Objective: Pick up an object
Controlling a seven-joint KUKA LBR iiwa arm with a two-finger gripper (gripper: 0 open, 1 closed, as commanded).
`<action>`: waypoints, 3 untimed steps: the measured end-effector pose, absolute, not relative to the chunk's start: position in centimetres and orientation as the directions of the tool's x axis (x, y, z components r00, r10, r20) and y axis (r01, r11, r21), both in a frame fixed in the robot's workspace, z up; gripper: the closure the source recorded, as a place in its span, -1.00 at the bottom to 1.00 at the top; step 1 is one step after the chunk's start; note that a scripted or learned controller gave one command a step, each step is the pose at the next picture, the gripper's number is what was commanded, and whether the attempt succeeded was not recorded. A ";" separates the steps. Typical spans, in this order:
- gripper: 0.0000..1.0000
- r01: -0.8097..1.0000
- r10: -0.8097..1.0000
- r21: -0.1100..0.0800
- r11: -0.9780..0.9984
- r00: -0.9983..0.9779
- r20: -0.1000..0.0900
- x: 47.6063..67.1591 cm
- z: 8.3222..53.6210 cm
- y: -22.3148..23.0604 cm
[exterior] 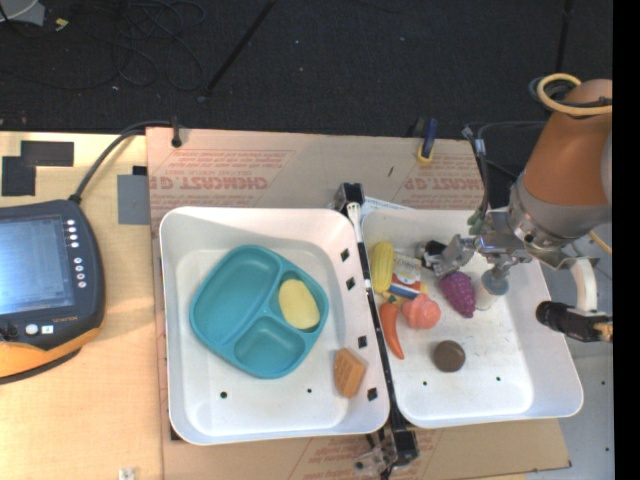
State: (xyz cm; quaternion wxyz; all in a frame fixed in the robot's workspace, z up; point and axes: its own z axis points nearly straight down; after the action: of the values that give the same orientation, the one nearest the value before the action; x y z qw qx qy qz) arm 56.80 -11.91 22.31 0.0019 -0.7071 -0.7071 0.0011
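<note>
In the right bin [540, 388] my gripper [470, 270] hangs over the upper middle, its two fingers spread open. Purple grapes [459, 293] lie just below and between the fingertips, and nothing is gripped. Left of them are a pink-red round toy [424, 312], an orange carrot [391, 330] and a yellow corn cob [382, 265]. A brown round piece [448, 355] rests nearer the front. A small dark item [433, 253] sits by the left finger.
The left bin [190, 388] holds a teal divided plate [240, 318] with a yellow lemon-like piece [298, 303] on it, and an orange waffle-like piece [349, 372] near the divider. A tablet [40, 268] lies on the bench at far left.
</note>
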 end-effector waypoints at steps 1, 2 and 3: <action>-1.00 1.000 1.000 -0.009 0.003 -0.003 0.003 57.8 8.1 -10.6; -1.00 1.000 1.000 0.006 -0.001 0.001 -0.003 58.9 17.3 -13.8; -1.00 1.000 1.000 0.010 0.002 -0.002 -0.001 59.6 11.1 -15.1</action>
State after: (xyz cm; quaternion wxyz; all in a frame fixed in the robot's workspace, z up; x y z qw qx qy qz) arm 59.59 -15.11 11.05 -0.0039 -0.7065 -0.7077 -0.0033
